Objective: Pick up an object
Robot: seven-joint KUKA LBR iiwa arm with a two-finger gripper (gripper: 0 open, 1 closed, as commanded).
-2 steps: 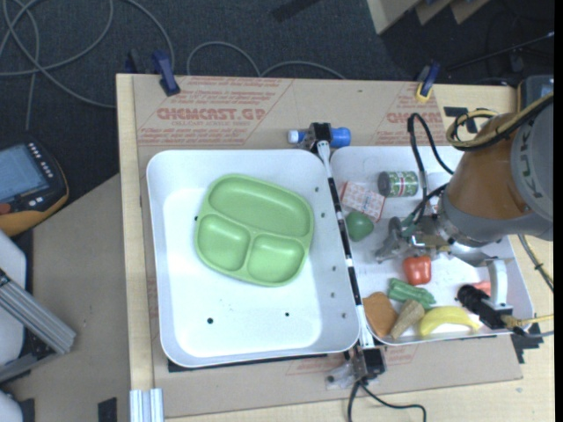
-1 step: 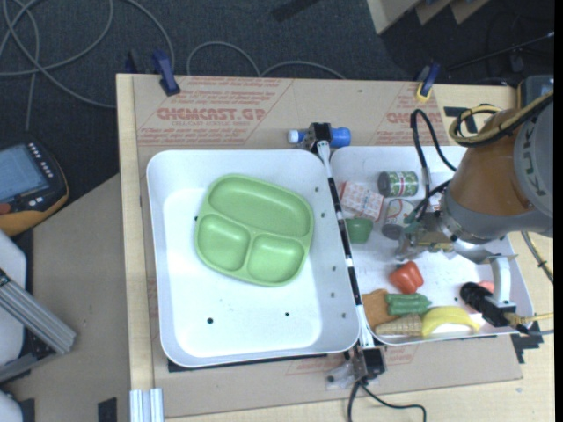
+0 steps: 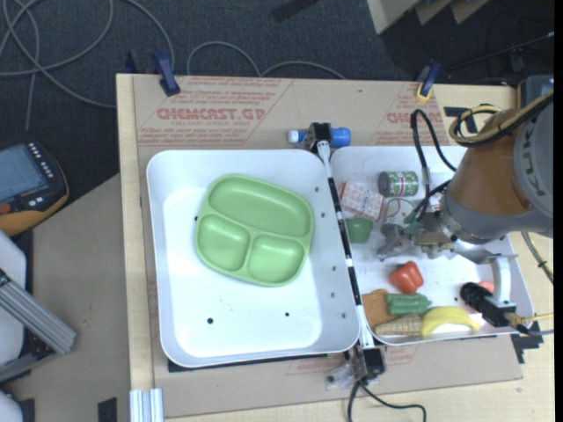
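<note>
My gripper hangs over the middle of the right bin, open, with nothing between its fingers. A small green cup sits just left of it. A red pepper lies just below it. Behind it are a pink and white packet and a green-labelled can on its side. Along the bin's front edge lie a brown cracker, a green vegetable, a pale corn cob and a yellow banana.
The left bin holds a green divided plate. The arm's grey and orange wrist covers the right bin's right side. Clamps hold the board at the back.
</note>
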